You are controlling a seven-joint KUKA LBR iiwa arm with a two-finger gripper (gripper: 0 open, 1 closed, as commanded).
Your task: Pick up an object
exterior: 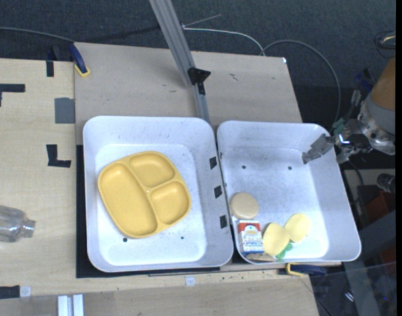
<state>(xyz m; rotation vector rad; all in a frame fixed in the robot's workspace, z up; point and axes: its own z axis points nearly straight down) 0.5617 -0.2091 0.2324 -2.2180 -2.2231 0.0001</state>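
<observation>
Your gripper [321,147] hangs at the right bin's [273,137] right rim, near its far corner, with the grey wrist and its orange band behind it at the frame's right edge. One dark finger [315,150] juts out over the rim toward the bin floor; you cannot tell from this angle whether the jaws stand apart or together, and nothing shows between them.

Everything you might pick up sits well away from the jaws, toward the near side of that same bin. A round tan disc [244,205] lies nearest the divider. Just beyond it from the jaws, a small red-and-white carton [251,236] rests against the near wall. Beside the carton are two pale yellow pieces [286,234], touching one another, with a bit of green at their lower edge.

Farther still from the jaws, across the divider, the left bin [95,137] holds a yellow three-compartment tray [143,193], lying flat and slightly turned.
</observation>
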